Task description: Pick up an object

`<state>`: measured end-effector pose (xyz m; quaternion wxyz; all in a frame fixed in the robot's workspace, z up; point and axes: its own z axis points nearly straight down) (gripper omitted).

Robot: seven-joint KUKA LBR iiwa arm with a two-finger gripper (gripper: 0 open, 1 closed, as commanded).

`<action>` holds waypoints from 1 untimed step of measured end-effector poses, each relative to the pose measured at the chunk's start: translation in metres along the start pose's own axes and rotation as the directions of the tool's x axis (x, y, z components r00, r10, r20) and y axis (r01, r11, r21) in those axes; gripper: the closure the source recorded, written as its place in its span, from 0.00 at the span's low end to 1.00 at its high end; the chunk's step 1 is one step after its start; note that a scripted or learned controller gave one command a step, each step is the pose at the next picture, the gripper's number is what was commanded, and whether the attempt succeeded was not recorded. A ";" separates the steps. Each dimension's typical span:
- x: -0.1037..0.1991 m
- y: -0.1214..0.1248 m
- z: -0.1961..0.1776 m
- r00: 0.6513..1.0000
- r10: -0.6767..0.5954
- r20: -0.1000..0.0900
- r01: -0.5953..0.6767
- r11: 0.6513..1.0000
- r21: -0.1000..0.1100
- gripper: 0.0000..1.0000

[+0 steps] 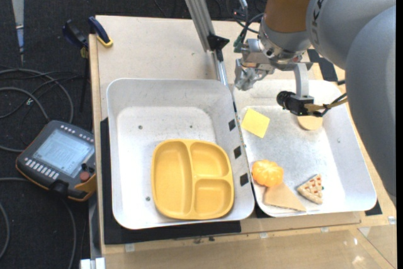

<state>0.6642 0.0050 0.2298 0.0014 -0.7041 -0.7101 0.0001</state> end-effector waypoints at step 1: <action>0.065 -0.005 -0.001 1.000 -0.001 -0.001 0.001 1.000 -0.001 1.00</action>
